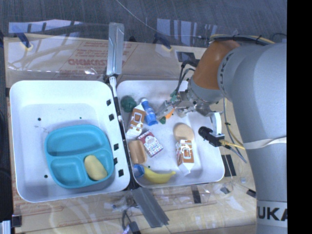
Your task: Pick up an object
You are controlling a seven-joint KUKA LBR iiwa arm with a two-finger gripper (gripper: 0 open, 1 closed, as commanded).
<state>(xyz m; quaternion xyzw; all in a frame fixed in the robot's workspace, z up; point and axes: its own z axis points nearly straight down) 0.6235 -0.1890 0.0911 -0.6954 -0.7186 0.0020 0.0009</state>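
Reaching low over the right bin (214, 172) so it can get at the clutter there, the gripper (176, 103) hangs just beside an orange-tipped marker (167, 114), its grip state impossible to tell.

We see the grey arm (258, 106) reaching in over the right bin (214, 169); orange band above wrist; gripper (176, 106) low inside it.

left white bin (19, 130): blue divided tray (73, 145), yellow potato-like item (96, 166) in its lower right compartment. clear plastic sheet (58, 52) behind.
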